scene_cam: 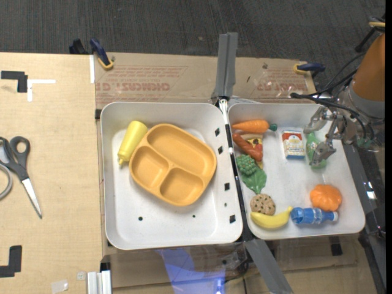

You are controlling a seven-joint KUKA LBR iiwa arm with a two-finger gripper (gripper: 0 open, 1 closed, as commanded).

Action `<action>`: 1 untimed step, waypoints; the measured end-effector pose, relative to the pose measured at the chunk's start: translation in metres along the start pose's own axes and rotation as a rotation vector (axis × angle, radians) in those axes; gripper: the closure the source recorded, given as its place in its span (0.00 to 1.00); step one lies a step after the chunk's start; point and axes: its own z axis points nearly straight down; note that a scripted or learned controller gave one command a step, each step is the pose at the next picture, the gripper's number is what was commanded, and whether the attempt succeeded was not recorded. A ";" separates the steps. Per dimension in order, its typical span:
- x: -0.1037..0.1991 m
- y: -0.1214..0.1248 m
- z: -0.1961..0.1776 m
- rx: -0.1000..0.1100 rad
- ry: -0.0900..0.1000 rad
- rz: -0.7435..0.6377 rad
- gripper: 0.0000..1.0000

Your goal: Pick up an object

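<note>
Two shallow white plastic bins sit side by side: the left bin (122, 225) and the right bin (343, 225).

The left bin holds two things. One orange-yellow tray (173, 163), smooth, with rounded corners and three compartments, lies near its centre. One pale yellow squeeze bottle (131, 141) lies tilted at the tray's ten o'clock, touching its rim.

The right bin holds several small toy foods, one of each. At twelve o'clock lies a slender orange carrot (251, 126) with a green tip; just below it is a red-and-yellow piece (250, 146) that I cannot identify. A knobbly green broccoli piece (250, 170) sits at nine o'clock. At seven o'clock a round speckled cookie (262, 203) touches a curved glossy yellow banana (271, 218). A blue bottle (312, 216) lies on its side at five o'clock, with a round ribbed orange pumpkin (325, 196) just above it. A small white carton with a red label (294, 144) stands near one o'clock.

The gripper (323, 144) hangs at the right bin's two o'clock, above a green object (316, 152) partly hidden by the metal fingers. Whether the claw is spread, narrowed or holding that object cannot be told.

One pair of grey-handled scissors (21, 164) lies on the wooden bench at far nine o'clock.
</note>
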 end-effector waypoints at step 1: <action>0.097 0.008 0.064 -0.002 0.004 0.042 0.00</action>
